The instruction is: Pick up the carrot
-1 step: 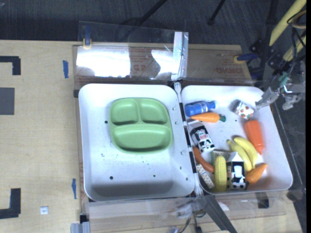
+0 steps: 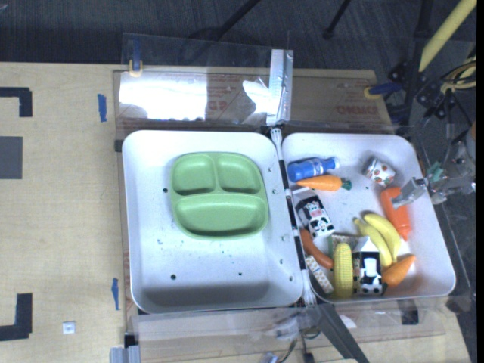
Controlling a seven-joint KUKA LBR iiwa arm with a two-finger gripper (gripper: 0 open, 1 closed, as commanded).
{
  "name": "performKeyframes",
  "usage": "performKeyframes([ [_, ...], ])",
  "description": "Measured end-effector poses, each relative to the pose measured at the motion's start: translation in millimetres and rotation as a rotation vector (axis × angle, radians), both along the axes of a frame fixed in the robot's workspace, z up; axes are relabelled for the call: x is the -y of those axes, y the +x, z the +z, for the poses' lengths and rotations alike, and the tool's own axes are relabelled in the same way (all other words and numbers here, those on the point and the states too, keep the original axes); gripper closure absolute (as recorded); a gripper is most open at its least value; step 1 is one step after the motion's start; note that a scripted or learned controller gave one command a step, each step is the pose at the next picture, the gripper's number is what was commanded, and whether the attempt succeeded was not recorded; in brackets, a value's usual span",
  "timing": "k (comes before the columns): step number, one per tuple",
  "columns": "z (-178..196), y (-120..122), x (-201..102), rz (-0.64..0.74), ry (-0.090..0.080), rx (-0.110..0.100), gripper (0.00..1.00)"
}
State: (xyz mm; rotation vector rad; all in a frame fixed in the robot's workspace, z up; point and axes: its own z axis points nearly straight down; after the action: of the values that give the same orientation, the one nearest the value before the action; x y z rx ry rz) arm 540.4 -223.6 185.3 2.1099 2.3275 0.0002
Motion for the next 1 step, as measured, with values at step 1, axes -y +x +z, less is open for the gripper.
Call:
performKeyframes([
  [1, -6.7, 38.3, -0.2, -0.013, -0.002, 0.003, 0.0],
])
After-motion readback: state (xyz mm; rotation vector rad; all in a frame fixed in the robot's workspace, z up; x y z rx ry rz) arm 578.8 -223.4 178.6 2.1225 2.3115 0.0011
